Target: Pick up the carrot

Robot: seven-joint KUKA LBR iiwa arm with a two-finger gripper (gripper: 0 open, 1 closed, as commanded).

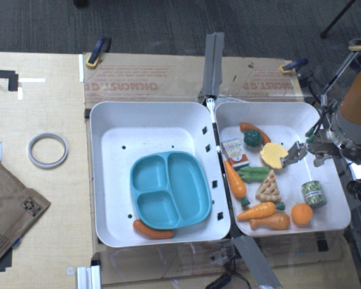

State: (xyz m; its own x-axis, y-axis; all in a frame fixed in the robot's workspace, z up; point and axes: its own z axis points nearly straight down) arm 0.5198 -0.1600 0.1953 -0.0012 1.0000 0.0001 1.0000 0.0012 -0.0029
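So the arm (355, 110) comes in from the right and its gripper (307, 151) hangs over the right bin (277, 109), toward its right side. The fingers (295, 154) look spread apart with nothing between them, one tip just beside the yellow piece (273, 155). There are a few carrot-looking things in that bin: one carrot (234, 180) lies along the left wall, pointing up-down, another carrot (257, 211) lies near the front edge, almost flat across, with green at its left end, and a third orange thing (256, 131) sits at the back next to the dark green broccoli (252, 139). Right under the front carrot, touching it, is a browner orange piece (270, 223), and beside that an orange (301, 214). Also in there: a green pea pod (254, 174) in the middle, a pizza slice (268, 189) just below it, a small box (233, 150) with a red bottom near the left wall, and a green can (313, 193) on the right. The left bin (108, 161) has a teal tray (168, 189) with three sections, and a sausage (152, 231) lying at the tray's front edge. On the bench to the left there's a tape roll (48, 150) and a brown bag (9, 206).
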